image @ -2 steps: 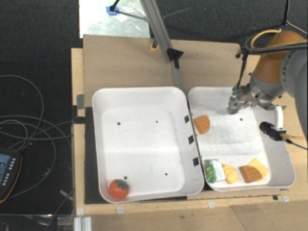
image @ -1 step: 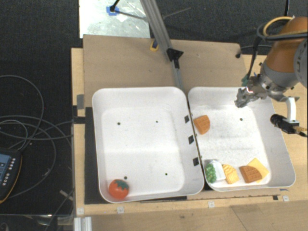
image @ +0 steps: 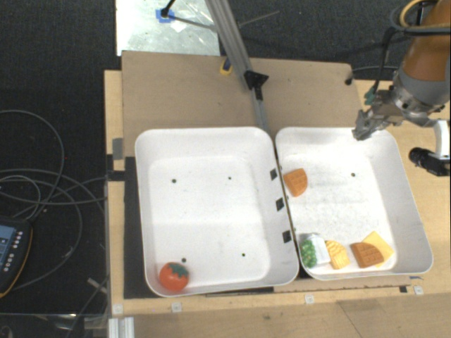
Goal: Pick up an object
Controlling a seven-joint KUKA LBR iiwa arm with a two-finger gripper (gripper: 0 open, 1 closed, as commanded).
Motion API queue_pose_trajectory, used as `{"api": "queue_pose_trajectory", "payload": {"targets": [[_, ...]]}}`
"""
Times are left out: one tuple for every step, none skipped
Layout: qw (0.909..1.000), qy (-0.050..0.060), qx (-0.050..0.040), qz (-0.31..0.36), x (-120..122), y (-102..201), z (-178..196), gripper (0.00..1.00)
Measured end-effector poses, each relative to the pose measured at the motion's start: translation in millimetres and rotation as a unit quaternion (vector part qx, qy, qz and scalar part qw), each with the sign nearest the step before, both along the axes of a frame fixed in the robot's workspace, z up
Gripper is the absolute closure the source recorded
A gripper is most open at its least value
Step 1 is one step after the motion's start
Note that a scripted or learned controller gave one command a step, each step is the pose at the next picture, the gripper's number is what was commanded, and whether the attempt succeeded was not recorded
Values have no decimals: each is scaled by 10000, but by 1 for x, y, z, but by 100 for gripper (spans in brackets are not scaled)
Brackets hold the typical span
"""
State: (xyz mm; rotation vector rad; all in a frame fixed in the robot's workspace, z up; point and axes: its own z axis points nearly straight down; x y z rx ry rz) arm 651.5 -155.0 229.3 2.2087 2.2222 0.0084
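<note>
Nearest to the camera, in the front left corner of the left bin (image: 151,189), lies a red tomato (image: 173,276) with a small green stem, close to the bin wall. Along the front edge of the right bin (image: 405,182) I see a row of small things: a green and white piece (image: 311,249) in the front left corner, then a yellow piece (image: 337,254) just beside it, then an orange-brown piece (image: 366,254) touching a yellow wedge (image: 380,243) on its right. Further back, an orange piece (image: 296,182) lies against the left wall of the right bin, well apart from the row in front.

My gripper (image: 364,129) is at the far right corner of the right bin, over its back rim — it points down and to the left, and nothing is between its fingers. Whether the fingers are apart or together, I cannot tell. My wrist with the orange band (image: 426,55) is behind it, at the right edge of the view.
</note>
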Motion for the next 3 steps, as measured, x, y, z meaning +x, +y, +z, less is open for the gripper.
{"api": "queue_pose_trajectory", "payload": {"targets": [[10000,8,1,-1,2,0,50,100],[10000,46,22,25,-11,62,45,100],[10000,45,21,23,-13,116,37,100]]}}
